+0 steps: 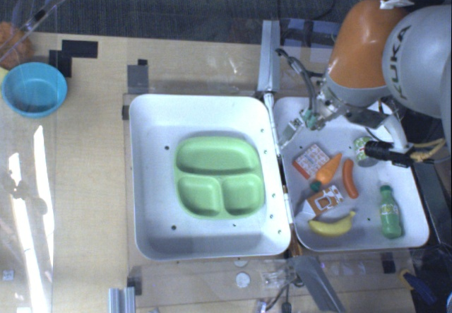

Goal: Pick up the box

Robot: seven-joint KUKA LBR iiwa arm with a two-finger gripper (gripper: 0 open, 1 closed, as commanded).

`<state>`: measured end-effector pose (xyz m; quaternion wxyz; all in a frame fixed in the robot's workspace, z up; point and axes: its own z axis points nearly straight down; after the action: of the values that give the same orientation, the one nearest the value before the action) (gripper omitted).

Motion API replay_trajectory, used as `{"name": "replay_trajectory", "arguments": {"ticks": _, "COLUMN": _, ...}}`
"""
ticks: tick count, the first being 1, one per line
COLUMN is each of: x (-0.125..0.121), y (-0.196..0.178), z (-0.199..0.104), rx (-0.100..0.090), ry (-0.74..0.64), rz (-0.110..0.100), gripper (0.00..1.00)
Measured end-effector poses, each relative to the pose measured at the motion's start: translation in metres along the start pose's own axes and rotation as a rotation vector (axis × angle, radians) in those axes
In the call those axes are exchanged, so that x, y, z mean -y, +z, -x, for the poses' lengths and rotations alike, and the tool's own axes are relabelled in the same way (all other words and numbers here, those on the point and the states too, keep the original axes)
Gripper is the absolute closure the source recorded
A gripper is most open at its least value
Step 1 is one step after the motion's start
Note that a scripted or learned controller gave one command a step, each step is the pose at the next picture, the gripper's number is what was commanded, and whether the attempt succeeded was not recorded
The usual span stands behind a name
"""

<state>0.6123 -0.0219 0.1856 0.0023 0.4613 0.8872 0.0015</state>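
A small flat box (311,160) with a pink and white print lies in the right bin (417,234), near its left middle. A second small carton (325,200), brown and orange, lies just below it. My gripper (311,118) hangs over the bin's upper left corner, above and apart from the printed box, with nothing seen in it. The grey arm with its orange band (364,43) reaches in from the upper right.
Around the boxes lie a carrot (329,169), a red sausage (349,179), a banana (332,224), a green bottle (389,211) and a small can (364,149). The left bin (148,227) holds a green divided tray (219,176). A blue bowl (34,89) sits far left.
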Motion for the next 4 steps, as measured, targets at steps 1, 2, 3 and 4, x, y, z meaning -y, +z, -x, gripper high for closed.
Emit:
{"name": "replay_trajectory", "arguments": {"ticks": 1, "x": -0.008, "y": -0.102, "z": 0.030, "rx": 0.003, "ry": 0.318, "rz": 0.003, "gripper": 0.00}}
{"name": "replay_trajectory", "arguments": {"ticks": 2, "x": -0.006, "y": 0.000, "z": -0.039, "rx": -0.001, "ry": -0.001, "rz": 0.000, "gripper": 0.00}}
{"name": "replay_trajectory", "arguments": {"ticks": 3, "x": -0.006, "y": -0.001, "z": 0.036, "rx": 0.002, "ry": 0.183, "rz": 0.001, "gripper": 0.00}}
{"name": "replay_trajectory", "arguments": {"ticks": 4, "x": 0.026, "y": 0.000, "z": -0.011, "rx": 0.000, "ry": 0.309, "rz": -0.001, "gripper": 0.00}}
